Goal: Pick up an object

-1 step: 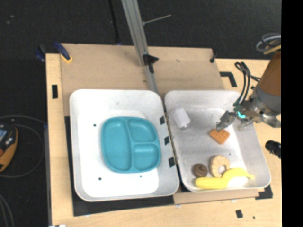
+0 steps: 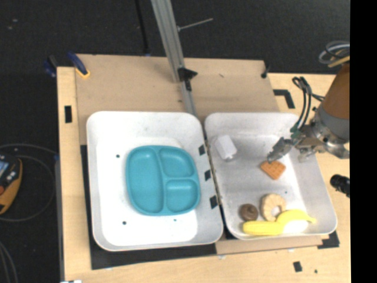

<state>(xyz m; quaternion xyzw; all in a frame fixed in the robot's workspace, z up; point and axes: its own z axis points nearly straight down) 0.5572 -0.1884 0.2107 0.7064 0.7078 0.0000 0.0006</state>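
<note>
In the right bin (image 2: 306, 175), the gripper (image 2: 277, 156) hung just above the orange waffle piece (image 2: 273, 169), which lay flat near bin centre, just beside the fingertips at about 6 o'clock from them. I couldn't tell how far the fingers were spread; nothing showed between them. Other candidates sat further off: white cup (image 2: 225, 147) at 9 o'clock, donut (image 2: 272, 206), brown piece (image 2: 248, 211) and banana (image 2: 277, 224) towards 6 o'clock.

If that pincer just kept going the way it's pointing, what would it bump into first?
Probably the flat orange waffle-like square lying just below the pincer in the right white bin. Height above it is hard to judge from this slanted view.
</note>
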